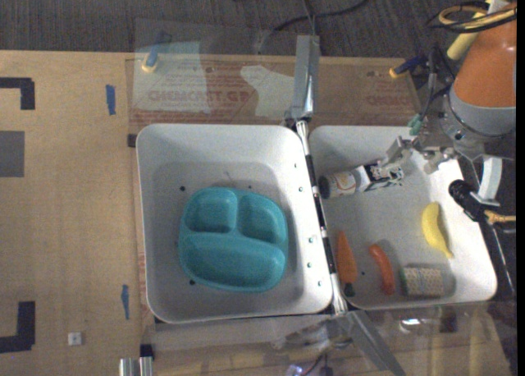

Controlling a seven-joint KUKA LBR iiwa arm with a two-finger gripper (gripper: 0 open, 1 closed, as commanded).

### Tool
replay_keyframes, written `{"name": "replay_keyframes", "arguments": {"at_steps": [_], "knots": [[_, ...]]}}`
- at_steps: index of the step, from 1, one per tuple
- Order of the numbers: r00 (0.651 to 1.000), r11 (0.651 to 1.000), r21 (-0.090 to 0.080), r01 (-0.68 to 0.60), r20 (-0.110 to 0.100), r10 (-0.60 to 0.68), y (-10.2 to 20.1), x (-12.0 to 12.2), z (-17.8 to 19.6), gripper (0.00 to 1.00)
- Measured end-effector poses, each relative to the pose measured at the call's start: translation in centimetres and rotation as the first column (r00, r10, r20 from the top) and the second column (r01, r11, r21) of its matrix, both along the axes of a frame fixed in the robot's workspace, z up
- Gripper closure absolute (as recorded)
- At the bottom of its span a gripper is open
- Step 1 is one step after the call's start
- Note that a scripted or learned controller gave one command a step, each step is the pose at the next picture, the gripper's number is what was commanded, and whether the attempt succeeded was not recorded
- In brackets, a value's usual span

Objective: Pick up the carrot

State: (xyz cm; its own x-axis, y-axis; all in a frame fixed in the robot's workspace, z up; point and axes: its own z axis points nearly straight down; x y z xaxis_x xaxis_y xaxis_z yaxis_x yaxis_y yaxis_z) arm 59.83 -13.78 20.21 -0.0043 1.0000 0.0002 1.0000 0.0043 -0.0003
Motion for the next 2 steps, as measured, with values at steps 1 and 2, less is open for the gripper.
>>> {"name": "replay_keyframes", "arguments": {"at_steps": [1,2], "knots": [[0.999,0.999,0.001,0.04,0.008,-0.04,2.4,-7.9,-11.4,0.0],[0.999,0.999,-0.005,0.049,0.014,-0.048,1.9,-7.8,-10.3,1.0]]}}
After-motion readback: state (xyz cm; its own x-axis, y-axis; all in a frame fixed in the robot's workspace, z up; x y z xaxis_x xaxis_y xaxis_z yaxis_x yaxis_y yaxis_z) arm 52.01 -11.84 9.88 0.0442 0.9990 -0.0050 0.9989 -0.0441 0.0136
